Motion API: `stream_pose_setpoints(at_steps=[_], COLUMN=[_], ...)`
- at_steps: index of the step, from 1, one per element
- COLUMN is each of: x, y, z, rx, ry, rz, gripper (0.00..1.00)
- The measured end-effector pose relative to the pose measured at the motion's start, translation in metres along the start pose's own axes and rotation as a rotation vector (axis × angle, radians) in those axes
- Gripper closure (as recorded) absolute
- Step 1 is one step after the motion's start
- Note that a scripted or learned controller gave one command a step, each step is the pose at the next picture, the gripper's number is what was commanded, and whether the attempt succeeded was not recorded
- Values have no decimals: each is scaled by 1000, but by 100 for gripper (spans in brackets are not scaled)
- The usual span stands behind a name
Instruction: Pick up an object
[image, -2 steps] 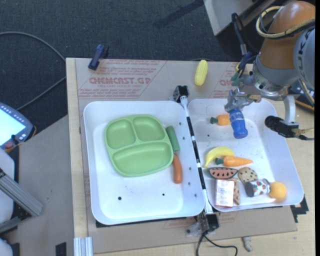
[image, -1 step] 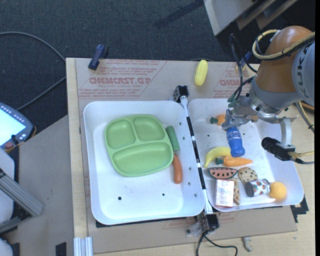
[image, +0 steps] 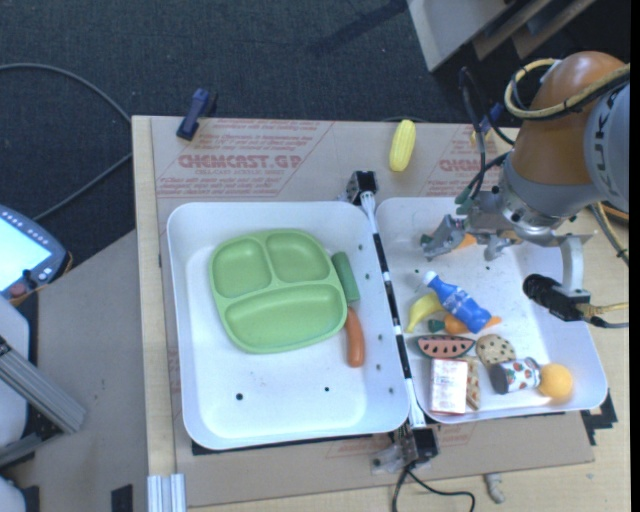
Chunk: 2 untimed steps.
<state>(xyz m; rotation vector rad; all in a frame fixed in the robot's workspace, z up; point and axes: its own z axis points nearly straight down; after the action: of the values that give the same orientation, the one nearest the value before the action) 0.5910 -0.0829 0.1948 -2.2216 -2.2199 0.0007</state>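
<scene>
Snack packet (image: 450, 386) at the right bin's (image: 590, 372) near edge, beside a watermelon slice (image: 444, 347), cookie (image: 493, 349) and orange (image: 556, 382), blue bottle (image: 460, 301) mid-bin, gripper (image: 452, 236) over the bin's far end, fingers' state not discernible, green divided plate (image: 278, 290) in the left bin (image: 200, 380).

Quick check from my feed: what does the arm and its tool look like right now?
The arm is grey with a glossy orange band above the wrist, yellow and black cables looping beside it. The tool is small, grey metal, with thin fingers and dark wiring at its base.
</scene>
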Motion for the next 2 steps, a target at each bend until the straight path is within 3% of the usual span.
stream_pose_setpoints(at_steps=[1, 2], x=[-21, -17], y=[-18, -36], z=[99, 111], rx=[1, 0], ry=[0, 0], rz=[0, 0], gripper=[0, 0])
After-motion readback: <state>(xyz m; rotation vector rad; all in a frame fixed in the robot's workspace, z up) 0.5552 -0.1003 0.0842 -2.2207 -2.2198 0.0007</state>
